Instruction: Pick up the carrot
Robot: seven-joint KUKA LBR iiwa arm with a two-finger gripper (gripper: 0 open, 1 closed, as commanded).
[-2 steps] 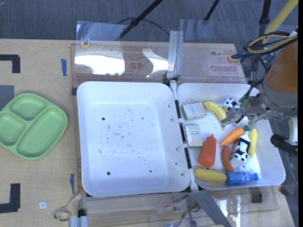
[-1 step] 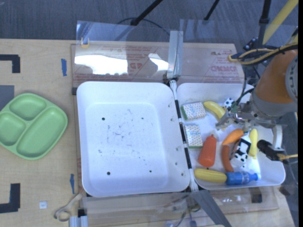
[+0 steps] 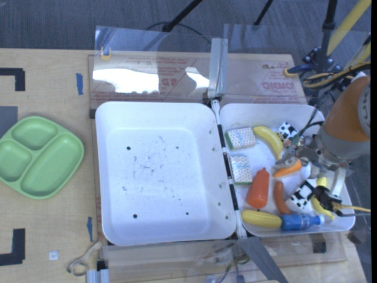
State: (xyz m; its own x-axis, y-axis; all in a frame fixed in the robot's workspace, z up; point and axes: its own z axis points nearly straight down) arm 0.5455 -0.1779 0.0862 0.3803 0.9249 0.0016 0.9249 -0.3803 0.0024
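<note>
The carrot (image 3: 287, 170) is a small orange tapered piece lying in the right bin (image 3: 262, 115), near the bin's middle. My gripper (image 3: 298, 157) hangs over the right bin, reaching in from the right below the arm's orange band. Its tip is directly over the carrot's upper right end, touching it or very close to it. The gripper body hides how the jaws stand and whether the carrot is between them.
Crowded around the carrot are a banana (image 3: 268, 139), two checked packets (image 3: 240, 137), an orange-red bottle (image 3: 257, 187), a red sausage (image 3: 280, 198), black-and-white toys (image 3: 303, 194), a yellow piece (image 3: 261, 219) and a blue bottle (image 3: 300, 221). The left bin (image 3: 159, 170) adjoins. A green divided plate (image 3: 38, 156) lies far left.
</note>
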